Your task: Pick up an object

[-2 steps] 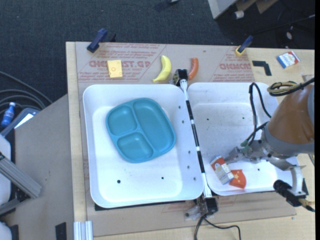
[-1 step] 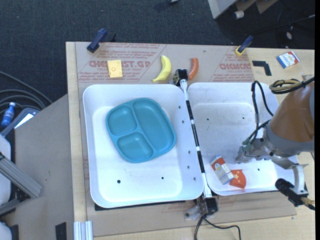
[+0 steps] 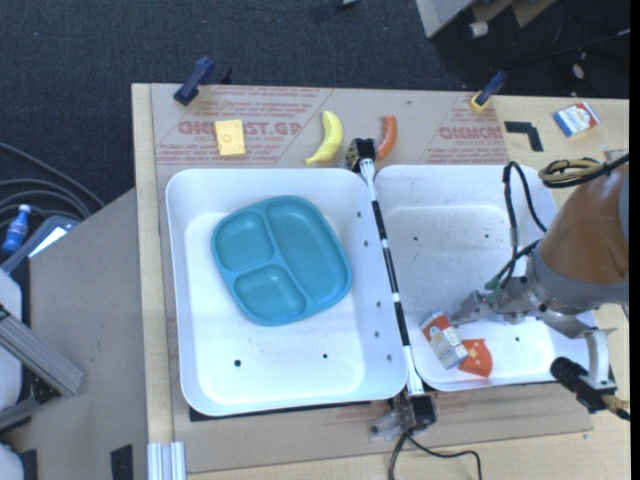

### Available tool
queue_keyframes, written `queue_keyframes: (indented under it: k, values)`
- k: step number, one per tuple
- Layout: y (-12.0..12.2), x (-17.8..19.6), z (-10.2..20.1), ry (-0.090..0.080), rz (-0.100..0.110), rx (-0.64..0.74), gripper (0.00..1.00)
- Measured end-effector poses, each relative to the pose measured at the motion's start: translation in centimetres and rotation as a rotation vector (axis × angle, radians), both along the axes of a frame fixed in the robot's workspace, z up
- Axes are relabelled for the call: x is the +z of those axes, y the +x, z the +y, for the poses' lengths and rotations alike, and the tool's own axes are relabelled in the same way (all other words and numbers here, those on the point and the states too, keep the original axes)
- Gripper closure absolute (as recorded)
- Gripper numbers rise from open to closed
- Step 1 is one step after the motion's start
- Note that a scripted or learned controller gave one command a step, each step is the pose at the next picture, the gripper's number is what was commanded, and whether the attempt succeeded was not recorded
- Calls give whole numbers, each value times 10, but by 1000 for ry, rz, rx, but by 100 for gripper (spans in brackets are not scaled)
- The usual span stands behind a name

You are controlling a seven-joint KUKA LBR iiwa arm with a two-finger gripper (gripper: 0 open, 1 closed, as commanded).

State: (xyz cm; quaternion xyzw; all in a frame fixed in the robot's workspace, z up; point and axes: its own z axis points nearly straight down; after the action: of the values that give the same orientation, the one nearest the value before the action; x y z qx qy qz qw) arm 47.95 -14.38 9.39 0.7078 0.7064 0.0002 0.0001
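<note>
Single fixed view, high above the table [image 3: 150, 268], looking down at a slant. Both white bins: left bin [image 3: 200, 368], right bin [image 3: 440, 198] fully framed, dark floor beyond the far edge.

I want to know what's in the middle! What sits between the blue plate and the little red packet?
In the camera view, the bins' two white rims meet between the blue plate and the red packet.
</note>
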Motion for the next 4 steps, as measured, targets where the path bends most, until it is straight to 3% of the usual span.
queue_keyframes:
  k: [1,2,3,4]
  values:
    - [0,10,0,-1,-1,-1,100]
    - [0,10,0,0,-1,-1,0]
    - [67,-9,33,0,0,3,0]
    - [128,-9,40,0,0,4,0]
